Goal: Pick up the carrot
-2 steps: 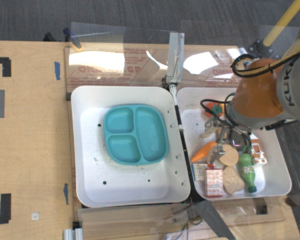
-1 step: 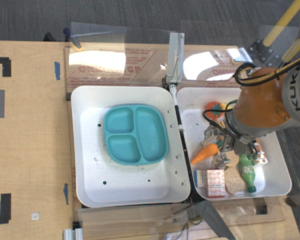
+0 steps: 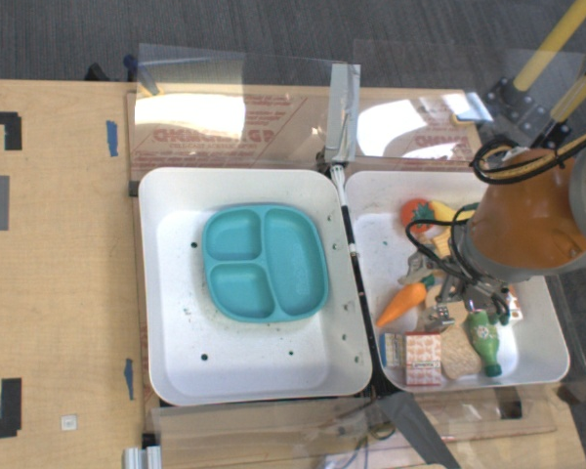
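The table [image 3: 49, 262] is carrying two white bins side by side. The left bin [image 3: 166, 340] is holding a teal divided plate [image 3: 267, 262], lying flat near its centre. The right bin [image 3: 542, 355] is holding the carrot [image 3: 402, 303], which is lying tilted near the bin's left wall, its green top pointing up-right. A red-and-white packet [image 3: 423, 358] is lying in front of the carrot. The gripper [image 3: 447, 286] is hanging just beside the carrot's green end; whether it is apart or together cannot be determined. A green bottle [image 3: 485, 340] is lying further right.
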